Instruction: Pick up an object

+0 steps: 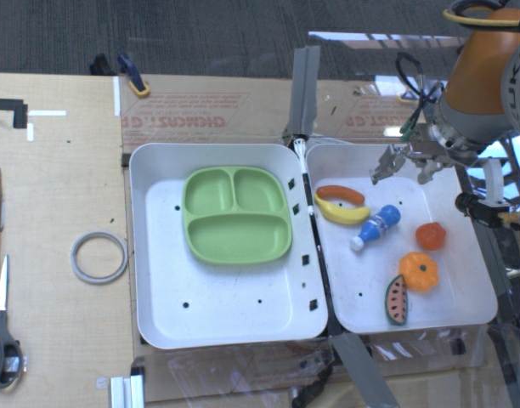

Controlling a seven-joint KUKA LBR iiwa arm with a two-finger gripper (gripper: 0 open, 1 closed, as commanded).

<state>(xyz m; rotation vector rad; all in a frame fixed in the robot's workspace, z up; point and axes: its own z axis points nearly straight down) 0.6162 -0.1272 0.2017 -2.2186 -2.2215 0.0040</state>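
Here the arm (485, 66) hangs over the right bin (464, 313), gripper (409, 167) spread and empty above the back rim; best drop straight onto the nearby banana (343, 213), or the bottle (376, 227), pumpkin (419, 272) or tomato (430, 235), jaws across the narrow side.

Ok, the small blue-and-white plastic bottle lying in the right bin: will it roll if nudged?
Probably. The blue-and-white plastic bottle lies on its side on the right bin's smooth floor, so it could roll sideways. It looks small and likely light. Its rounded body may slip from a pinch.
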